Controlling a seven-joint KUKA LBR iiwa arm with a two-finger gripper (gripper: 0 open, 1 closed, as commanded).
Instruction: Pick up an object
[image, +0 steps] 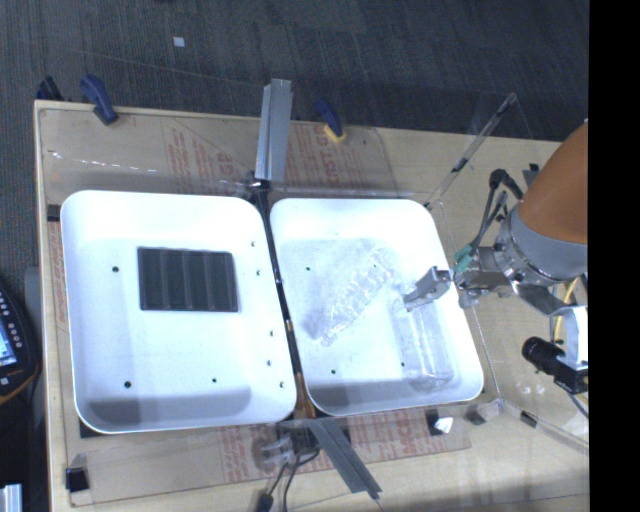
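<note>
Hovering over the right bin (455, 385)'s right rim, gripper (432, 285), grip state unclear, beside clear bottles (350, 295).

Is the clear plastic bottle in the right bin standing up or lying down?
Lying down. The clear bottle rests on its side, slanted across the right bin's floor.

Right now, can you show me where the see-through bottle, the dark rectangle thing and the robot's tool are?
clear bottle (352, 292), camera view, middle of its body
dark ridged rectangle (188, 279), camera view, its centre
tool (430, 287), camera view, at its tip
</note>
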